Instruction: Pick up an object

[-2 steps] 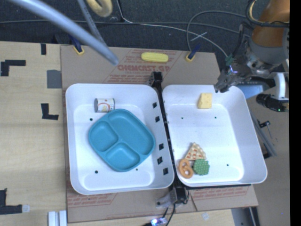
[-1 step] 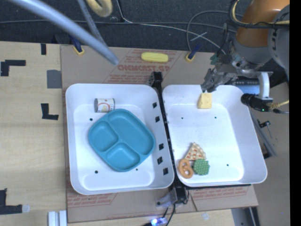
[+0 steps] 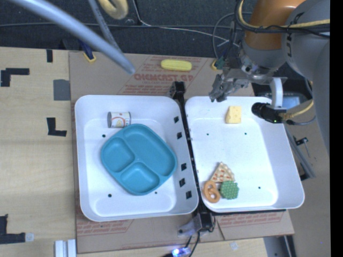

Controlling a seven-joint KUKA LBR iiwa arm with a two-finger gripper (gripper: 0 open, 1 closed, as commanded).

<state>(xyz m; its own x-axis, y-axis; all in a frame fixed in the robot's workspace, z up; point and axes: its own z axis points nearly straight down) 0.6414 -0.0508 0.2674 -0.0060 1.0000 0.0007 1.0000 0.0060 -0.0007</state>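
We are looking down on the tabletop (image 3: 32,143), going left to right. The left bin (image 3: 86,159) is carrying a blue divided tray (image 3: 138,158) lying flat near its middle. A small can (image 3: 119,119) is lying on its side just beyond the tray's far left corner, close to it; whether they are touching we cannot tell. Beyond the bins, a yellow banana-like piece (image 3: 176,65) is lying on the brown cardboard sheet (image 3: 155,76).

The right bin (image 3: 268,159) is sitting just beside the left one. Near its front left corner we are seeing three small things clustered together: a triangular pizza slice (image 3: 222,173), a brown pretzel (image 3: 211,191) and a green leafy piece (image 3: 230,189), all touching or nearly so. Well apart from them, toward the far wall, a pale yellow cheese cube (image 3: 233,114) is lying alone.

The claw (image 3: 218,94) is hanging over the bin's far rim, just left of and beyond the cube, apart from it. Nothing is showing between its tips; whether it is wide or narrow we cannot tell. The grey arm (image 3: 278,31) with its orange band is reaching in from the right.
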